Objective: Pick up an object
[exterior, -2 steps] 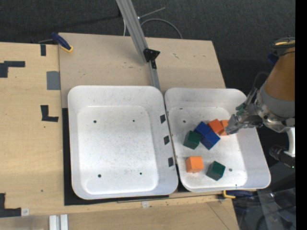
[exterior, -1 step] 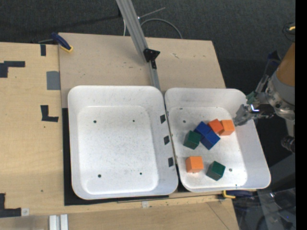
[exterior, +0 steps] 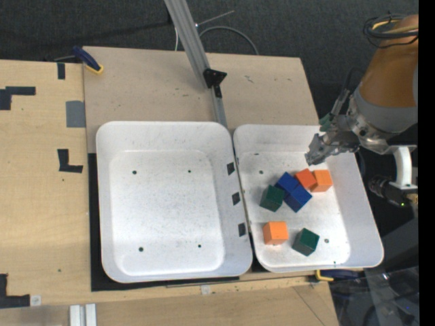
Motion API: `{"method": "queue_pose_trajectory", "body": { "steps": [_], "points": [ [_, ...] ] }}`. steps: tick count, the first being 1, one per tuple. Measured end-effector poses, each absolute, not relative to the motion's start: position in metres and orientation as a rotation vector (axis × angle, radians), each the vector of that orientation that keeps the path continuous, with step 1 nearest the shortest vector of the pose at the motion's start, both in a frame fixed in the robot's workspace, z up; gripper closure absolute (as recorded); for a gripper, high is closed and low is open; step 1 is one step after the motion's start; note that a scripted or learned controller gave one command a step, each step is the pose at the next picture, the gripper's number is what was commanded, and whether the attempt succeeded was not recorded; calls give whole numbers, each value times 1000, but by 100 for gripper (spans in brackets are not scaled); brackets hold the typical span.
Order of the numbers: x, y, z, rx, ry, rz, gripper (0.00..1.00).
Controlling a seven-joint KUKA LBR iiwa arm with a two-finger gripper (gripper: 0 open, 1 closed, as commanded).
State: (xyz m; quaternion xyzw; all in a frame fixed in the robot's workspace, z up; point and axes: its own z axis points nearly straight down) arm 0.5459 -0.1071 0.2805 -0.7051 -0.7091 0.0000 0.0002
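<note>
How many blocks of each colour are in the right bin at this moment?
Orange blocks: 2
Blue blocks: 2
Green blocks: 2
Total: 6, all in the right bin

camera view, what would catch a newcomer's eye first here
The bright blocks clustered in the right bin stand out: a blue block in the middle, touched by an orange block and a dark green block. The arm's hand hangs just above that cluster, near the bin's far right corner. The left bin draws the eye as a broad white patch.
</note>
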Motion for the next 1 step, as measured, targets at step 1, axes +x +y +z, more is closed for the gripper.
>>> {"method": "queue_pose_trajectory", "body": {
  "steps": [1],
  "points": [
    [579,-63,266,-2214,-2227,1,100]
  ]
}}
